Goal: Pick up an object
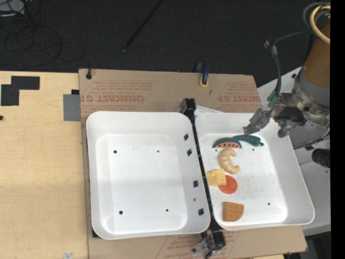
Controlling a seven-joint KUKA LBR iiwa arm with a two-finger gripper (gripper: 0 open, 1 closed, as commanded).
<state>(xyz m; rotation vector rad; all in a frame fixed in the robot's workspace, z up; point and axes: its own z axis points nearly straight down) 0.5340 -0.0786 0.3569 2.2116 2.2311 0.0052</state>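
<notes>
The right bin (pixel 291 198) holds several toy foods. A watermelon slice (pixel 228 143) and a green pod-like piece (pixel 251 140) lie at its far side. Below them come a pale croissant (pixel 229 161), a yellow cheese wedge (pixel 216 177), a red disc (pixel 229 186) and an orange waffle piece (pixel 233 211). My gripper (pixel 268 126) hangs over the bin's far right corner, just right of and above the green piece. It is open with nothing between its fingers; its left fingertip (pixel 252 127) is close to the green piece.
The left bin (pixel 97 144) sits beside the right one, with a black divider strip (pixel 195 161) between them. Both rest on a cardboard sheet (pixel 140 90). A blue clamp (pixel 204 74) stands at the cardboard's far edge. The arm's body (pixel 315 85) fills the right side.
</notes>
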